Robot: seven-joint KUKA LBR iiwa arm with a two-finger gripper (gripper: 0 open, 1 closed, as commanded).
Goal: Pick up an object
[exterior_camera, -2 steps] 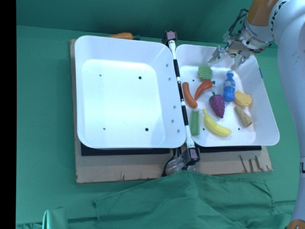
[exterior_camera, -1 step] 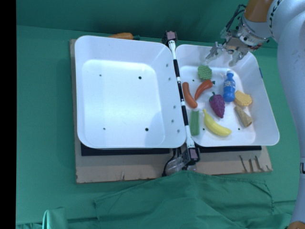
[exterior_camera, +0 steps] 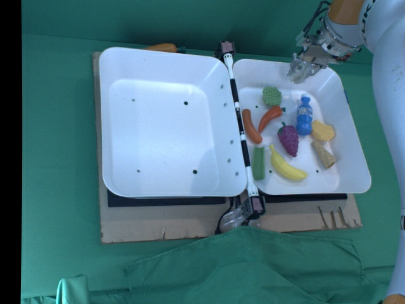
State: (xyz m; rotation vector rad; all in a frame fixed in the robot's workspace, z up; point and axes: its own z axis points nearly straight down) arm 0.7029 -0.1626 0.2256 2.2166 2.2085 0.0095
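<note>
While the grey KUKA arm (exterior_camera: 386, 75) reaches in from three o'clock, its gripper (exterior_camera: 302, 70) hangs over the far rim of the right bin (exterior_camera: 354, 170), at about twelve o'clock of that bin's floor. Whether its fingers are spread or closed cannot be told from this slanted view, and nothing is seen between them.

Toy foods lie scattered on the bin's floor. A green bumpy vegetable (exterior_camera: 272, 95) sits nearest the gripper, at roughly seven o'clock from it. At four o'clock from that vegetable stands a small blue bottle (exterior_camera: 304, 114), with a red-orange chili pepper (exterior_camera: 271, 116) just beside the vegetable at six o'clock. An orange sausage (exterior_camera: 251, 126) lies along the bin's nine o'clock side, a green cucumber (exterior_camera: 259, 162) below it. A purple grape bunch (exterior_camera: 288, 139) rests centrally, a yellow banana (exterior_camera: 287, 168) at its six o'clock. Two yellow-tan pieces (exterior_camera: 323, 141) lie toward three o'clock.

The left bin (exterior_camera: 164, 62) adjoins it, parted by a black-and-white bar (exterior_camera: 238, 119).
</note>
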